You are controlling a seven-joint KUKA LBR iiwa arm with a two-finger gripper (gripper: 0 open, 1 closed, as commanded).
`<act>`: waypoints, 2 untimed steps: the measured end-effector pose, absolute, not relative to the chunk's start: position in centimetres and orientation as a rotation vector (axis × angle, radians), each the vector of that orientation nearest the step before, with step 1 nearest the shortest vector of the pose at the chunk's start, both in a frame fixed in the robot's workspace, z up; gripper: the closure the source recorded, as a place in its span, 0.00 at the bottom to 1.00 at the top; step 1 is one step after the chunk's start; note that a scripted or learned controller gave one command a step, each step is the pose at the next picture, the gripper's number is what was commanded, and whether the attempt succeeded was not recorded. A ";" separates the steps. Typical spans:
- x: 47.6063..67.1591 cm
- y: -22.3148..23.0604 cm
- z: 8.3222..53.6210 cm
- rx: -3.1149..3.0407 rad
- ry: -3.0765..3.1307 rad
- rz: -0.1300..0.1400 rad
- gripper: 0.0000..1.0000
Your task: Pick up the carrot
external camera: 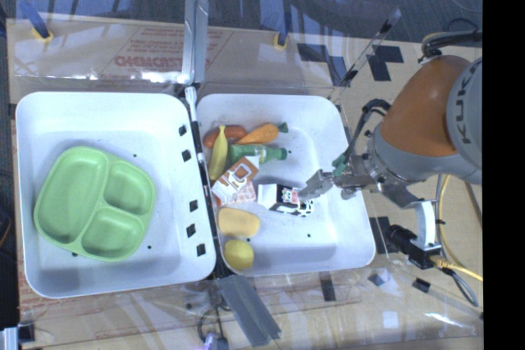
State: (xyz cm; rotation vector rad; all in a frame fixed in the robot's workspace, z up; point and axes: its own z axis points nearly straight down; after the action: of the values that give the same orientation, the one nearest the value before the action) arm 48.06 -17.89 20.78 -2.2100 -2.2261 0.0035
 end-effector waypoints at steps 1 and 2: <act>47.8 -18.5 22.9 -2.042 -2.389 0.000 0.00; 55.5 -20.6 26.5 -2.116 -2.322 0.001 0.00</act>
State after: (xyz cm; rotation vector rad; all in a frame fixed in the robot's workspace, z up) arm 55.46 -20.56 26.49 -2.1159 -2.3222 0.0011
